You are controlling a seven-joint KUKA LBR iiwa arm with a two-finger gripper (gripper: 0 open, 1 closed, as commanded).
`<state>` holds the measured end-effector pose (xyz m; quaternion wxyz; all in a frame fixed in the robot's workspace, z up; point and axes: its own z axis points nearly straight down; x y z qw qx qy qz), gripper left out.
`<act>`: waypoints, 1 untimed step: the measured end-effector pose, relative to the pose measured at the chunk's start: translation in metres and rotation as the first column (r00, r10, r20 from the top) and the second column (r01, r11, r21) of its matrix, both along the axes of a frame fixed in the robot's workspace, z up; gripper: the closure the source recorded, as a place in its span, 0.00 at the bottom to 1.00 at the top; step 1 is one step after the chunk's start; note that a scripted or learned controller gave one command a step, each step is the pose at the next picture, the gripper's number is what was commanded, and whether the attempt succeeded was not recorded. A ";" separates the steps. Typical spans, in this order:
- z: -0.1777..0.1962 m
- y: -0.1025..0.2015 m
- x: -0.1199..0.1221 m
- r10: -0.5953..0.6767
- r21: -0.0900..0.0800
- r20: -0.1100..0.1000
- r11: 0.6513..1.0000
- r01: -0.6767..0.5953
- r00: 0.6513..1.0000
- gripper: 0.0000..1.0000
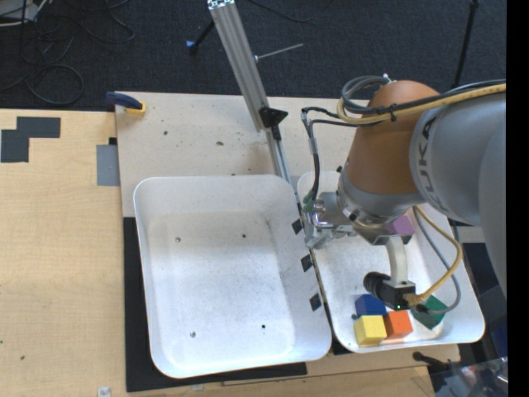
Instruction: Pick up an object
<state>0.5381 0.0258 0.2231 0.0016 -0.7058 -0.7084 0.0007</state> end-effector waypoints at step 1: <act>-0.006 0.053 0.018 0.001 0.000 0.000 1.000 -0.001 1.000 1.00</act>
